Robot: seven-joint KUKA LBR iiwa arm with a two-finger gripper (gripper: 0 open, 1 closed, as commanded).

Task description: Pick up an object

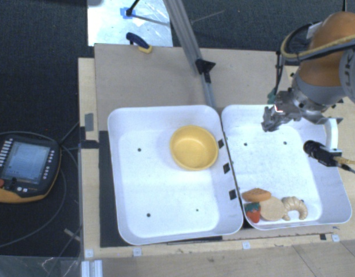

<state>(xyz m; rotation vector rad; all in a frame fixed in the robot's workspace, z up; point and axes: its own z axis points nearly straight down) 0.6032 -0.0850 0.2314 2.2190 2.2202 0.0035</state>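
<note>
Resting on a tan bench (154,77) over dark carpet (38,51), two white bins (137,212), gripper (271,122) jaws unclear.

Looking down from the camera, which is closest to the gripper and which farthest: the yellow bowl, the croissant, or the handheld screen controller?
From the gripper:
1. Yellow bowl, left bin.
2. Croissant, right bin's near edge; close to the bowl's distance, slightly farther.
3. Handheld controller, on the floor, far left.

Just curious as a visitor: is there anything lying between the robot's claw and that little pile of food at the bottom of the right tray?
No. In the camera view, only bare white tray floor lies between the claw and the food pile.
</note>
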